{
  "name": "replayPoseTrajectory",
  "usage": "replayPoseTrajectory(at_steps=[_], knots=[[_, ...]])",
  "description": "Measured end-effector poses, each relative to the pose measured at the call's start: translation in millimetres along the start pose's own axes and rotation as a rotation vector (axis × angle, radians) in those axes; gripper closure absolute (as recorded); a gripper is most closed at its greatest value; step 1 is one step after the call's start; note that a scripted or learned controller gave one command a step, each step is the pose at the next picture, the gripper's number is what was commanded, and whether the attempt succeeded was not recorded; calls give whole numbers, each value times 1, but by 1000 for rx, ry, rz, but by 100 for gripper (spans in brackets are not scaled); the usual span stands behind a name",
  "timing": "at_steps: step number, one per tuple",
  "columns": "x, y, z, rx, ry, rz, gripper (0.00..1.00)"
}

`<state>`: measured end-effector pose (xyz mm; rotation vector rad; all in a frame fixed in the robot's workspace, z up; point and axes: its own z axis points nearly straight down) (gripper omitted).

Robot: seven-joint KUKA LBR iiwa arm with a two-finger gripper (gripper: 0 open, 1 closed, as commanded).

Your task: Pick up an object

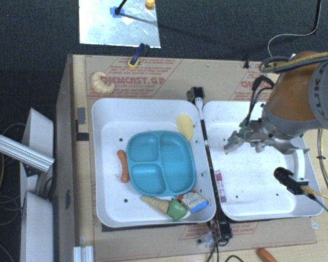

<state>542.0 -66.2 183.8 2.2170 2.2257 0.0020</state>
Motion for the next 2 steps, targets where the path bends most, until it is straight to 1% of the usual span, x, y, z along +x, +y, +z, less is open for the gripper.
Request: replayPoseTrajectory(at_steps=[1, 2], knots=[[-49, 60, -27, -3, -3, 3, 0], [-26, 60, 98, 1, 0, 1, 0]])
